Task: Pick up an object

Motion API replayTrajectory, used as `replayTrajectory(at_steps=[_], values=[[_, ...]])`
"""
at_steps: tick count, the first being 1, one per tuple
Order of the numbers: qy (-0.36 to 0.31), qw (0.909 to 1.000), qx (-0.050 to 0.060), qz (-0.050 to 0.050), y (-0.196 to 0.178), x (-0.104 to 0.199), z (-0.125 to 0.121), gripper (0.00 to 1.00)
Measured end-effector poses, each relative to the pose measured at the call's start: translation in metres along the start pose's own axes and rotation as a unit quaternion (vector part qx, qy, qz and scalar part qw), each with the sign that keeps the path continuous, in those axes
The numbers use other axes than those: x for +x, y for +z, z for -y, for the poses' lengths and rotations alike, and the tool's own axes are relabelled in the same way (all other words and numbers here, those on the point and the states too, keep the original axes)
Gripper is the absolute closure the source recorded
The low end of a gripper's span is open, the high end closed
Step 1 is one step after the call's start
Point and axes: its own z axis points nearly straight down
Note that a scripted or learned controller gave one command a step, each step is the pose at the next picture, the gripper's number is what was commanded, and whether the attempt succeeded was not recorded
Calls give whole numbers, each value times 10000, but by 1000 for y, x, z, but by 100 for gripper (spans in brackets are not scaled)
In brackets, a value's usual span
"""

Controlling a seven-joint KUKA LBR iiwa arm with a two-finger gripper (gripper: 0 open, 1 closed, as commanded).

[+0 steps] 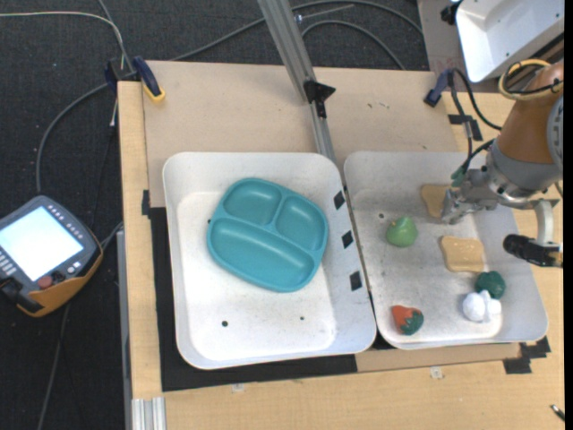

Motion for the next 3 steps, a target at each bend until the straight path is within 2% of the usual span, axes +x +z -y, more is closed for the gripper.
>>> replayTrajectory(at_steps=[3], values=[[2,10000,-24,5,-144,1,-4,100]])
